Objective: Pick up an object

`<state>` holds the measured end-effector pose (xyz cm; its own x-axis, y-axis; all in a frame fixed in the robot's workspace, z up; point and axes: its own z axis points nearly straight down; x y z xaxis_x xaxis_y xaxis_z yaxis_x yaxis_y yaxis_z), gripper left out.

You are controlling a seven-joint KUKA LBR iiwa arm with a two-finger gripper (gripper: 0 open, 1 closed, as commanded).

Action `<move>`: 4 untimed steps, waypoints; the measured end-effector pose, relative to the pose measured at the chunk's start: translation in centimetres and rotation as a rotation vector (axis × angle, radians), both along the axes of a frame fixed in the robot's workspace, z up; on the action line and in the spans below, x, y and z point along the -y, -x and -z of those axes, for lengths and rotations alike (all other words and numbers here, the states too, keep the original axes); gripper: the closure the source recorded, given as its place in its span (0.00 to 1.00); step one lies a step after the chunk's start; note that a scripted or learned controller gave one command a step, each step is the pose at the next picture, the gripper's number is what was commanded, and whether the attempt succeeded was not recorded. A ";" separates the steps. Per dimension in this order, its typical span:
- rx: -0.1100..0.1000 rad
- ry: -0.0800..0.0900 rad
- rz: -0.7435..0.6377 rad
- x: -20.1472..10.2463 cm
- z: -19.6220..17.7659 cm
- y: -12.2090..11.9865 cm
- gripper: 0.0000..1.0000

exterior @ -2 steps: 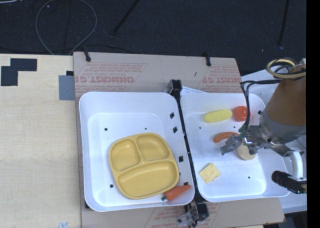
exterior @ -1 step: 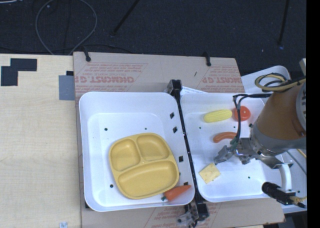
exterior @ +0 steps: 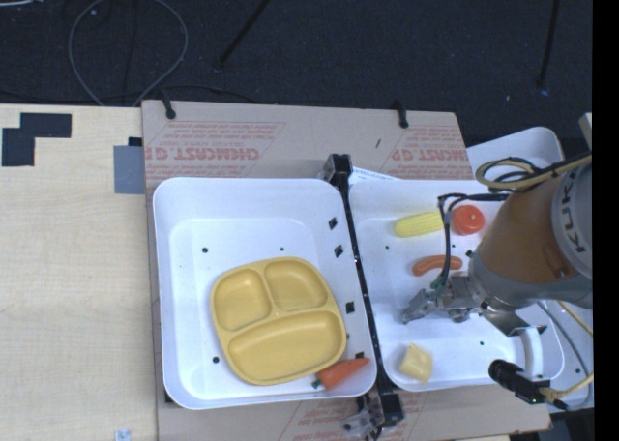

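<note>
Objects for picking lie scattered across two shallow, glossy white plastic bins set side by side on a cardboard sheet atop a pale wooden tabletop (exterior: 68,275). The left bin (exterior: 184,226) holds a yellow plastic divided plate (exterior: 278,319) with three rounded compartments, and a small orange carrot (exterior: 344,372), tapered with a green tip, lies against the plate's edge at five o'clock. The right bin (exterior: 387,328) holds a yellow ear of corn (exterior: 418,225), bumpy and oblong, at its eleven o'clock; a round orange-red piece (exterior: 468,220) just beside the corn at twelve; a slim reddish sausage shape (exterior: 435,264) near the centre; and a pale yellow wedge like cheese (exterior: 417,363) at seven o'clock. The arm, smooth with an orange band, reaches in from three o'clock. Its metallic grey end effector (exterior: 418,308) sits low over the bin floor, between the sausage and the wedge, touching neither; whether it is released or clenched cannot be told.
</note>
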<state>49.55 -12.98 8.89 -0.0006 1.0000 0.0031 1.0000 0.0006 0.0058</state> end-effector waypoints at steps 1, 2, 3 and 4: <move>-0.007 0.002 0.005 0.2 -1.0 0.3 1.00; -0.004 0.003 -0.001 -0.1 -7.2 0.2 1.00; -0.002 0.004 -0.001 -0.1 -13.5 0.3 1.00; -0.004 0.003 -0.001 0.1 -17.8 -0.1 1.00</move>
<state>49.66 -13.04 26.65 -0.0014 1.0000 -0.0004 1.0000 0.0014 0.0016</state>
